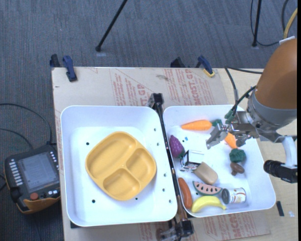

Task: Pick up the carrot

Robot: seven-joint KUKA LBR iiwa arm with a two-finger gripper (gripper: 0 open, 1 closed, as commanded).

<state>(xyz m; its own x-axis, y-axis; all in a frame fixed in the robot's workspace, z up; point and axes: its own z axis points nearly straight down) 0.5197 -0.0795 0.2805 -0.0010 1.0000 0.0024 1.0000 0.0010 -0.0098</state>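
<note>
The carrot [196,125] is orange with a green top pointing right. It lies flat near the back edge of the right bin [261,197]. My gripper [227,136] hangs over the bin just right of and slightly nearer than the carrot's green end, apart from it. Its fingers [214,138] look spread open. A small orange piece [231,141] shows below and between them, and I cannot tell whether it is touched.
The right bin also holds a purple fruit [176,145], a small box [191,158], a tan bread piece [205,173], a watermelon slice [207,188], a red sausage [185,192], a banana [208,203], a can [234,196] and broccoli [237,155]. A yellow divided plate [121,165] sits in the left bin [70,134].
</note>
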